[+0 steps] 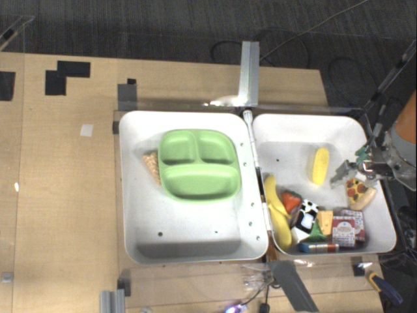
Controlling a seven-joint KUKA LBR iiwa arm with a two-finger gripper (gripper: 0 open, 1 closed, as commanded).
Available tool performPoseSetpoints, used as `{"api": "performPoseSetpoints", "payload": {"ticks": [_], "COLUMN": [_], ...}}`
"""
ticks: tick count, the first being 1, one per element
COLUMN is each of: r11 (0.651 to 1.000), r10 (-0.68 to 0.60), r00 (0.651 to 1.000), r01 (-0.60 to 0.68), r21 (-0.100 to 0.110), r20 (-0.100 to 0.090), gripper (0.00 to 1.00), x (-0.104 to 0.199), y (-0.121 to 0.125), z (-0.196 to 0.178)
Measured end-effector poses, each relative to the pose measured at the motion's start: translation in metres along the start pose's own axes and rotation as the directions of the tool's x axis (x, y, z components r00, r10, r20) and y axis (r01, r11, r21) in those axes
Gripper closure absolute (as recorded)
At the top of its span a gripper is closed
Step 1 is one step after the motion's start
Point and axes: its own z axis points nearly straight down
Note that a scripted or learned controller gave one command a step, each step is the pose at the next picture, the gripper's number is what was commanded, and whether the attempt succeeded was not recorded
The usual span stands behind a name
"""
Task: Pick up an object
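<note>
The right bin [287, 132] holds a yellow corn cob [320, 165] near its middle. A pizza slice toy [359, 193] lies against the right wall. A banana [277, 208] runs along the left wall. My gripper [352, 173] hangs over the bin's right side, just above the pizza slice and right of the corn. It is open, one finger [339, 172] slanting toward the corn, and nothing sits between the fingers.
Several small toys crowd the right bin's near end: a red box [348, 229], a black and white piece [305, 216], a marker [318, 246]. The left bin [140, 194] bears a green divided plate [198, 163] with a tan item [151, 166] beside it.
</note>
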Motion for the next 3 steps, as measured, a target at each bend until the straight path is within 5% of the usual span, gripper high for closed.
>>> {"api": "performPoseSetpoints", "payload": {"ticks": [1, 2, 3], "r11": [1.0, 1.0, 0.998], "r10": [0.001, 0.001, -0.057], "r00": [1.0, 1.0, 0.998], "r01": [-0.001, -0.001, 0.057], "r21": [-0.001, -0.005, -0.004], "r20": [0.001, 0.0, 0.002], "gripper": [0.0, 1.0, 1.0], "x": [-0.027, -0.027, 0.012], "y": [0.074, 0.076, 0.122], "z": [0.117, 0.106, -0.01]}}
